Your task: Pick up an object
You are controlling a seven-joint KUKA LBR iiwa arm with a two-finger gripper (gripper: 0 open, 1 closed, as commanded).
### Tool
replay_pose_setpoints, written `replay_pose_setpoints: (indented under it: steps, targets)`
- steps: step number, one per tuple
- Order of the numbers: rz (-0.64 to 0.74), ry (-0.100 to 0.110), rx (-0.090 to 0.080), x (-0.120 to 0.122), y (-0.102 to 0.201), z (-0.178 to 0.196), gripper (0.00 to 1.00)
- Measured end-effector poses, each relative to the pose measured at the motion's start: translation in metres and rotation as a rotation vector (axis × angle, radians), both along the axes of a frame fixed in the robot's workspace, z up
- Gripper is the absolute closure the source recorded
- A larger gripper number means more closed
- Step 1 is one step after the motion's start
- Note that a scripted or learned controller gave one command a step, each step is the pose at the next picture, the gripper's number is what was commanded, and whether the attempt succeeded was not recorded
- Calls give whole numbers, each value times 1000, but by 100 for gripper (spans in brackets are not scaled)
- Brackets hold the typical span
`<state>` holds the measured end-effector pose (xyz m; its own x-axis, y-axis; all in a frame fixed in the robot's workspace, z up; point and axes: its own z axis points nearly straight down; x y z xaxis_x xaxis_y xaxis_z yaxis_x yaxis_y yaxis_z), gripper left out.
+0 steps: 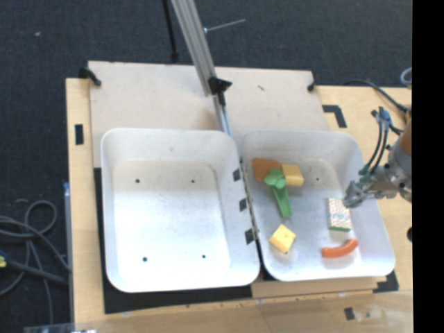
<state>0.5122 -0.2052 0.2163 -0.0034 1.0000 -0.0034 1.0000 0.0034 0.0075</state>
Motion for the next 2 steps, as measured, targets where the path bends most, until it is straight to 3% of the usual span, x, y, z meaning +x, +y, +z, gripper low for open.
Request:
replay_pose_setpoints:
  steps: [1, 2]
  targets:
    - [1, -2, -1, 0, 0, 65, 100]
    - [3, 6, 3, 14, 50, 51, 100]
